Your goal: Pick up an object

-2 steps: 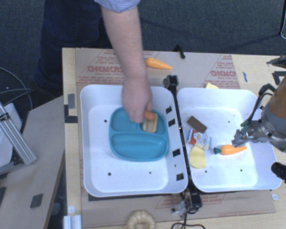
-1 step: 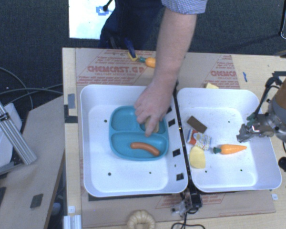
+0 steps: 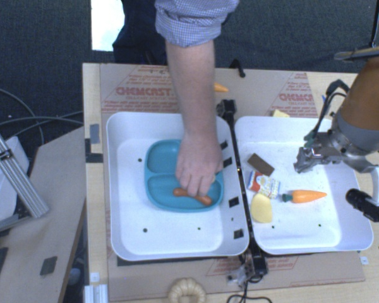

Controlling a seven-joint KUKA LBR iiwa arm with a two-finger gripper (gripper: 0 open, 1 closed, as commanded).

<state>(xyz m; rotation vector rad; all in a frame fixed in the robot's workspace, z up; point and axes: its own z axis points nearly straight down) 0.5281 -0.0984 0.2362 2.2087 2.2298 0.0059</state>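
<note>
Over the right bin [image 3: 350, 232] my gripper [image 3: 305, 160] hangs empty, opening unreadable; I judge the carrot [image 3: 305, 196] just below it best taken by descending squarely across its middle.

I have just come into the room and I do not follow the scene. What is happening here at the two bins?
A person's hand reaches into the left bin and touches a small orange sausage-like piece lying on a blue divided plate. The robot's gripper hovers over the right bin, apart from the things in it: a toy carrot, a brown block, a small printed packet and a pale yellow piece. Nothing has been picked up by the robot yet.
</note>
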